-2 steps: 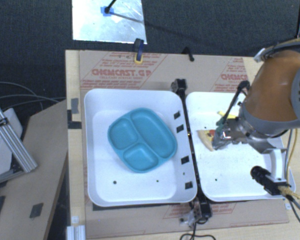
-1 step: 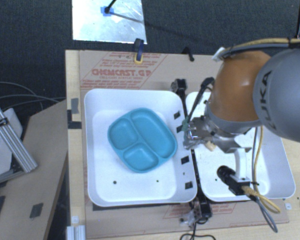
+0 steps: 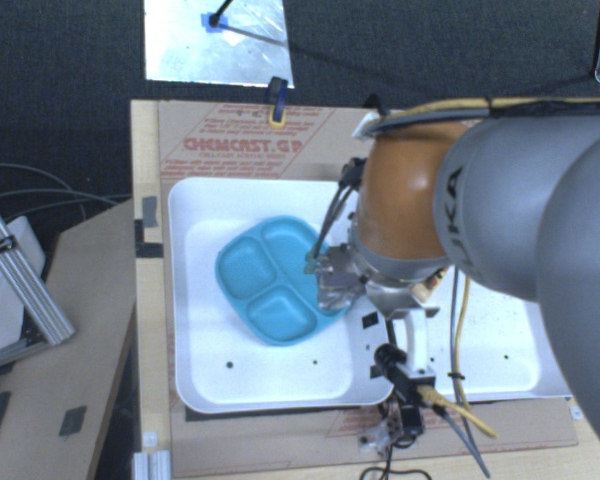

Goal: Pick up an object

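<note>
A light blue divided plate [image 3: 265,280] with three compartments lies tilted in the left white bin [image 3: 205,368], toward its right side. The arm comes in from the right, its orange band and grey wrist hanging over the wall between the two bins. My gripper [image 3: 330,293] is down at the plate's right rim, largely covered by the wrist above it. I cannot make out whether anything sits between its fingers.
The right white bin [image 3: 500,363] is mostly hidden beneath the arm. Cables and a connector [image 3: 400,398] hang at the front between the bins. A cardboard sheet [image 3: 245,138] lies behind the bins. A metal frame [image 3: 20,278] stands at the left.
</note>
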You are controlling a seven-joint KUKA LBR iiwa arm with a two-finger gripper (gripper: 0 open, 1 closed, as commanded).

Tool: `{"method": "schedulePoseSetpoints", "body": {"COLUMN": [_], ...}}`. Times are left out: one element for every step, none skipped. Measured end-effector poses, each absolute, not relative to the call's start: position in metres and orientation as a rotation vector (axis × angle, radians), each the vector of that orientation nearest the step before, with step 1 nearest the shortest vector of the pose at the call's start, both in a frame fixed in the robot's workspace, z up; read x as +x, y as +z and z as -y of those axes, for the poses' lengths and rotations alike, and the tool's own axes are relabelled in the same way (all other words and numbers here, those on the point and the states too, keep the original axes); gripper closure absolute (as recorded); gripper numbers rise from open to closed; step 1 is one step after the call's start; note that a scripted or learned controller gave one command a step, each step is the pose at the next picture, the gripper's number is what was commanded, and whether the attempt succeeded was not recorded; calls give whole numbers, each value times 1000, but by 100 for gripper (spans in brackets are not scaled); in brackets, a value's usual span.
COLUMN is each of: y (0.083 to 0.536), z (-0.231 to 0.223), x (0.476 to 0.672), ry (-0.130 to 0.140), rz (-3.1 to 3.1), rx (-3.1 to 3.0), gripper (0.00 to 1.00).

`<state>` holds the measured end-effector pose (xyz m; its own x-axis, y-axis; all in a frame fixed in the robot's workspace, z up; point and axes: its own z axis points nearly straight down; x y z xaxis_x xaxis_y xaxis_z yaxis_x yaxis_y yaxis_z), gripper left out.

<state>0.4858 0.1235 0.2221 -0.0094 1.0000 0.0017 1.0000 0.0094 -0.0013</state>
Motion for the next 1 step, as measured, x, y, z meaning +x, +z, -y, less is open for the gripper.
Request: {"method": "schedulePoseSetpoints", "body": {"y": [456], "z": [-109], "x": [488], "ry": [-30], "rz": [2234], "rx": [-2223], "gripper": [100]}}
